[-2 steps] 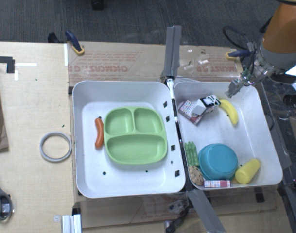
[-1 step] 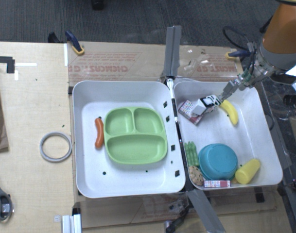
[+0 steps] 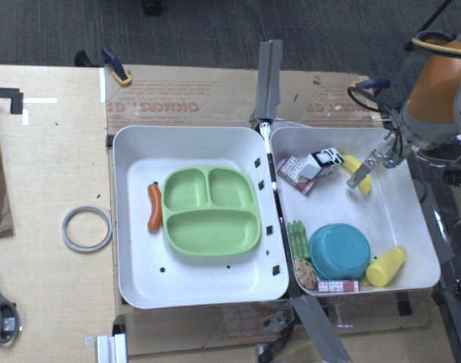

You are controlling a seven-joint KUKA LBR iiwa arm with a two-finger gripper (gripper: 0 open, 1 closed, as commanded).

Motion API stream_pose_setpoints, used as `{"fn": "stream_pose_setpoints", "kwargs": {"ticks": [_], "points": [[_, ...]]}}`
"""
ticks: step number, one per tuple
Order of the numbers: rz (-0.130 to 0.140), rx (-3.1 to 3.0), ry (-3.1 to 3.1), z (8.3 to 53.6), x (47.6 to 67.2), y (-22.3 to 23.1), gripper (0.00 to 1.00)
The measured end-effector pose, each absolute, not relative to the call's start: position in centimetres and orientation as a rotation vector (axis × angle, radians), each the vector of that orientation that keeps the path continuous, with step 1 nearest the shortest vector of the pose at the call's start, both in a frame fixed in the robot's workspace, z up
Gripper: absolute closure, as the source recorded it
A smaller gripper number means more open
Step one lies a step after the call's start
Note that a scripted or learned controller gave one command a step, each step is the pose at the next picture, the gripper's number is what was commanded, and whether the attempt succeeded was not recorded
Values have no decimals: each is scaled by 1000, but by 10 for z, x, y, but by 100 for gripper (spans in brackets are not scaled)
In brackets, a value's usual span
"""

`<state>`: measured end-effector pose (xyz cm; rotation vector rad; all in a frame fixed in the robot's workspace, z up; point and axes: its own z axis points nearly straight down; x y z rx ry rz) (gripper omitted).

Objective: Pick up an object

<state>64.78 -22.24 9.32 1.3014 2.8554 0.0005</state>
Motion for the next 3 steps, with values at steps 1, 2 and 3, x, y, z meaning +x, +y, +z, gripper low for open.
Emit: {"fn": "stream_pose_setpoints", "kwargs": {"ticks": [1, 2, 3], "points": [[3, 1306, 2847, 104, 649, -223, 100], [4, 1419, 2796, 95, 632, -162, 100], [2, 1818, 2555, 95, 634, -120, 100]]}}
